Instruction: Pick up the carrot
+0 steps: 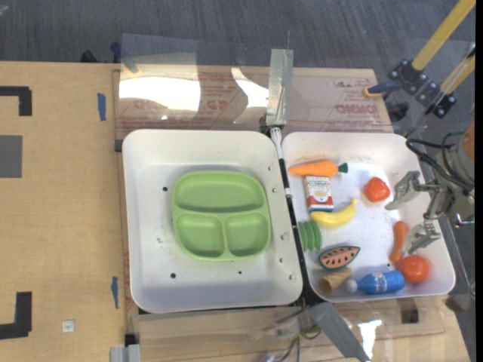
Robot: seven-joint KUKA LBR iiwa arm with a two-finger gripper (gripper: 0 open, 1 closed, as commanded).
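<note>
Overhead, from the fixed camera above the bench, the carrot (312, 169) lies on its side near the back of the right bin (355, 143), orange body pointing toward the divider and green top toward the bin's middle, just behind a small carton (320, 194) and a banana (336, 216). At the bin's right edge the gripper (416, 211) hangs with its two fingers spread wide and nothing between them, well apart from the carrot and closer to a thin orange piece (398, 240), a red-orange fruit (376, 190) and a tomato-like ball (414, 268). A watermelon slice (339, 257), a green pod (310, 234) and a blue bottle (380, 283) crowd the bin's front. The left bin (143, 202) carries a green divided plate (221, 214). By this evidence the pick has not begun: the carrot is untouched, and reach, descent, grasp and lift all seem left to do.
</note>
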